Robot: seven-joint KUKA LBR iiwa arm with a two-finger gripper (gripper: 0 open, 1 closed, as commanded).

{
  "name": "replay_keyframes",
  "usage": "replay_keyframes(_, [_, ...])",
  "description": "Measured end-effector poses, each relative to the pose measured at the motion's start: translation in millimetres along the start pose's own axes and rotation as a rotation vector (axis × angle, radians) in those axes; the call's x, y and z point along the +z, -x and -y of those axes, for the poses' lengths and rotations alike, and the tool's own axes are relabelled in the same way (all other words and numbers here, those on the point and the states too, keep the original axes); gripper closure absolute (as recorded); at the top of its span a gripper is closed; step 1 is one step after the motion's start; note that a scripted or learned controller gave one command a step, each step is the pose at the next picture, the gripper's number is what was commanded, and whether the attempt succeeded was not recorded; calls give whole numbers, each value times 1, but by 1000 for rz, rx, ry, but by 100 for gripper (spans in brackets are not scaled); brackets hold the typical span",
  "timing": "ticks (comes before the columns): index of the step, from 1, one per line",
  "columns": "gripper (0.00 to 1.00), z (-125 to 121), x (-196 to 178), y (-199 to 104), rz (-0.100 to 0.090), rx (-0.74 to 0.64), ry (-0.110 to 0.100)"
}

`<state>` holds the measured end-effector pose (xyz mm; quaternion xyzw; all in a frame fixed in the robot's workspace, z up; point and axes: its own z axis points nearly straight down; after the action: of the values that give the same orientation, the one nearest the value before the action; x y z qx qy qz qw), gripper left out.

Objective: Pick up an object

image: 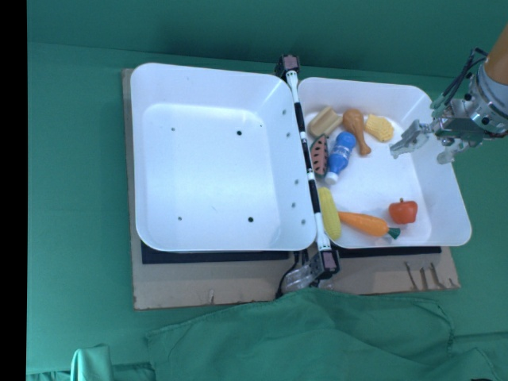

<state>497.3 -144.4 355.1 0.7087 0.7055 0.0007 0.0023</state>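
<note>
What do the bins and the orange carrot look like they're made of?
Bins: likely thin moulded plastic, glossy white; rounded corners, soft glare on the floor, small holes through it. Carrot: probably toy plastic, smooth and evenly orange with a green tip; too small to rule out rubber.

We are noting a bench [71, 173] covered in green cloth, extending under and well beyond the gripper [429, 144] on every side. A brown cardboard sheet [206, 288] is lying flat on it, below and to the left of the gripper. Dark pads are sitting on the cardboard, and the two white bins, the left bin [151, 86] and the right bin [444, 205], are resting on these. A loose fold of green cloth [317, 336] is bunching along the bench's near edge.
</note>
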Motion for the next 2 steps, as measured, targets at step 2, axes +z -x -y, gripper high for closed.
replay_keyframes(2, [0,-1,58,-7,-2,0,-6])
